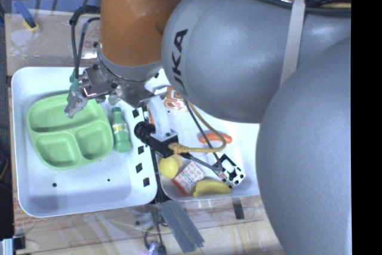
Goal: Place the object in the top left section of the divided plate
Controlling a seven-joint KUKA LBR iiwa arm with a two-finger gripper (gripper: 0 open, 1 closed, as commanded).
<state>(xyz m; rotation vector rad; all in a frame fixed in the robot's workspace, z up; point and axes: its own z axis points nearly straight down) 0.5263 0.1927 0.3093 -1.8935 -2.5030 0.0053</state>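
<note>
The hand [74,101] hangs over the light green divided plastic plate [65,131] at its 12 o'clock rim, in the left shallow white bin [36,200]; whether its jaws are apart or together cannot be told, and no object is visible between them. A small green bottle [121,131] stands just beside the plate at 3 o'clock. For a clean placement, centre the hand over the plate's large upper compartment toward 10 o'clock, descend low, and release only once clear of the dividing ridges.

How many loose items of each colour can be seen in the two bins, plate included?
Green: 2, the plate and the bottle
Yellow: 2, the lemon and the banana
Orange: 1, the carrot
Red and white: 1, the carton
Total: 6; more may lie hidden under the arm.
</note>
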